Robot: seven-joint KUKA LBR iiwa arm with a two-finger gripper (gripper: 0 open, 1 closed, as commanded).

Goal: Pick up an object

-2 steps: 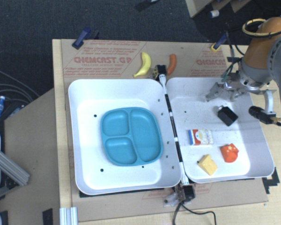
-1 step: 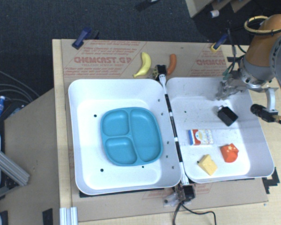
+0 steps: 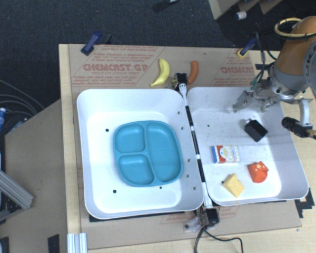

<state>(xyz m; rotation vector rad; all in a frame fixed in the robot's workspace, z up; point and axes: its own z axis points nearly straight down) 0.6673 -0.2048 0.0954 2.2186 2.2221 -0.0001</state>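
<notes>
So the arm comes in from 3 o'clock and its jaws hang over the far end of the right bin, up around 1 o'clock of that bin. Can't tell from this angle whether they're wide or narrow, the metal bits just blur together, but nothing is visibly between them. Just below the jaws, at about 5 o'clock from them, a small black block lies on the bin floor, tilted, apart from the arm. Further toward 6 o'clock there's a little flat packet with red, white and blue print, then a red-orange piece at 4 o'clock of the packet and a yellow wedge near the bin's front rim. The left bin has a blue divided plate sitting roughly in the middle. Behind the bins on the desk, a toy banana and an orange sausage-looking thing lie near each other, just past the rims.
</notes>
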